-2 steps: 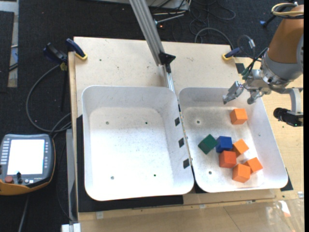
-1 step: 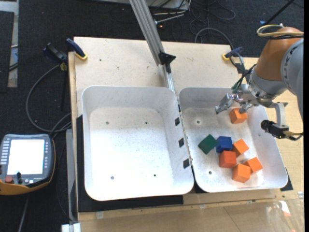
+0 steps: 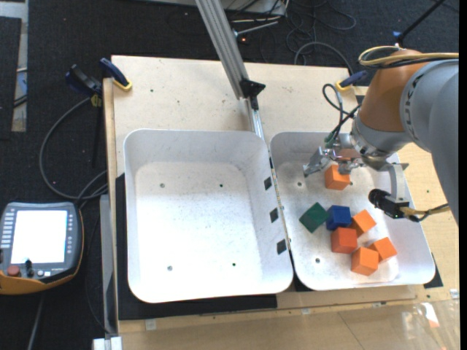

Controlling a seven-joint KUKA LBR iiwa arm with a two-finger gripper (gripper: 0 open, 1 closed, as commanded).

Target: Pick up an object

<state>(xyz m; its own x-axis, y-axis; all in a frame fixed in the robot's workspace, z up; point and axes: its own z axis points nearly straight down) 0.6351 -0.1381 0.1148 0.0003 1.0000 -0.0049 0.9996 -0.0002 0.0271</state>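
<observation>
The claw (image 3: 336,165) hangs over the right bin (image 3: 416,272), clamped on an orange block (image 3: 337,178), apart from the other blocks.

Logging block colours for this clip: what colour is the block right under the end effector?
Orange, seen in the camera view, just below the end effector.

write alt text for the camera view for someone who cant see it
A grey and orange robot arm's gripper sits directly above an orange block in the right white bin. Nearby lie a green block, a blue block and several orange blocks.
</observation>
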